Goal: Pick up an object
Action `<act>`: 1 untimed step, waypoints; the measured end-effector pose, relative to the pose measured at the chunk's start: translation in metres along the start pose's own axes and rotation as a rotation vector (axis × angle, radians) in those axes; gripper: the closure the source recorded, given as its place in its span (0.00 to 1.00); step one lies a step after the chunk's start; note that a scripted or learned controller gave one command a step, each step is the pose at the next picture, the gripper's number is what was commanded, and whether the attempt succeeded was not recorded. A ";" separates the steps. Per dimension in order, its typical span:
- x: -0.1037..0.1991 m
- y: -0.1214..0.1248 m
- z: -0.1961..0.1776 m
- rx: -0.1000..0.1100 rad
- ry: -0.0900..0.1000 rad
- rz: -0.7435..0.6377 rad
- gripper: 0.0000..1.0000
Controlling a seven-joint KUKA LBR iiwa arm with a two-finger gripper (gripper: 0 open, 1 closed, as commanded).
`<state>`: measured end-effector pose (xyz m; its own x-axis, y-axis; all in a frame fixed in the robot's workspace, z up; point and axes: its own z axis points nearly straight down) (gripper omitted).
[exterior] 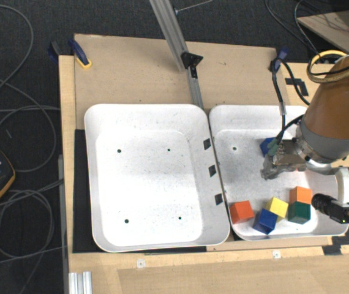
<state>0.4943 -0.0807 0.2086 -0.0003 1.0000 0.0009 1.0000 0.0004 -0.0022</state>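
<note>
The left bin (144, 176) lies well to the left of the gripper. In the right bin (242, 164), the gripper (271, 170) hangs low over the floor, pointing down and leftward. The grey arm with its orange band (337, 106) reaches in from the right and bends down over the bin's far half. Whether the jaws are wide or narrow cannot be told.

A blue object (267, 145) shows just behind the gripper, partly hidden. Below the jaws, near the front wall, sit an orange cube (242, 211), a blue cube (264, 220), a yellow cube (278, 206), a green cube (299, 212) and another orange cube (300, 195), clustered apart from the gripper.
</note>
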 end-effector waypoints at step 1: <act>0.057 0.011 -0.017 -0.005 0.002 -0.007 1.00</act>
<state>0.5054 -0.0233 0.2252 -0.0076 1.0000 0.0026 1.0000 0.0076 0.0027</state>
